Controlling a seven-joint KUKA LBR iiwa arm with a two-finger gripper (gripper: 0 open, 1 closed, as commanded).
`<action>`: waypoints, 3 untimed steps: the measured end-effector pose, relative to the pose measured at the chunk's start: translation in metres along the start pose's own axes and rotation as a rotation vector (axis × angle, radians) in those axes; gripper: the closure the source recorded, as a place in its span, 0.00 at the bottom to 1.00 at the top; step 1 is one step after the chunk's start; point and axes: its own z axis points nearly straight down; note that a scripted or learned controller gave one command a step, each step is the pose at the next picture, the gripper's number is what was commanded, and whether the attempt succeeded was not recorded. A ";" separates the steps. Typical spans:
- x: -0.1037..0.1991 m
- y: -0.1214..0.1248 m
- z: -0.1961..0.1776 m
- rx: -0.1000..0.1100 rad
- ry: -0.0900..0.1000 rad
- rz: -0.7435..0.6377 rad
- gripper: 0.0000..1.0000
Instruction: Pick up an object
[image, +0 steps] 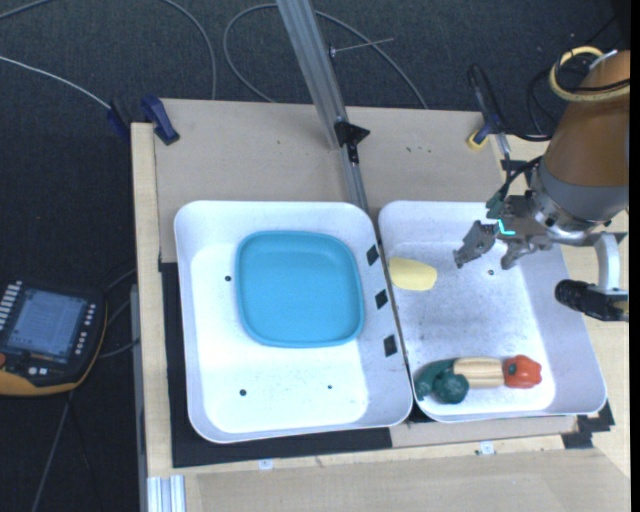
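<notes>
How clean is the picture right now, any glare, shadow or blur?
Camera view: light is even, with no harsh glare on the white bins; the gripper looks slightly soft; the yellow object casts only a faint shadow.

Robot arm: grey body, orange band.
The arm (590, 140) is grey with a broad orange band above the wrist; the gripper (490, 255) has two dark fingers and a small teal light.

A plate (300, 287) lies in the left bin (200, 330); the right bin (560, 345) (just beside it) holds three toys (478, 375) along its near wall.
</notes>
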 end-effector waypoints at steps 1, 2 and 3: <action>0.000 0.000 0.000 0.000 0.000 0.000 0.00; 0.001 -0.007 0.060 0.005 0.000 0.000 0.00; -0.004 -0.017 0.116 0.005 0.000 0.001 0.00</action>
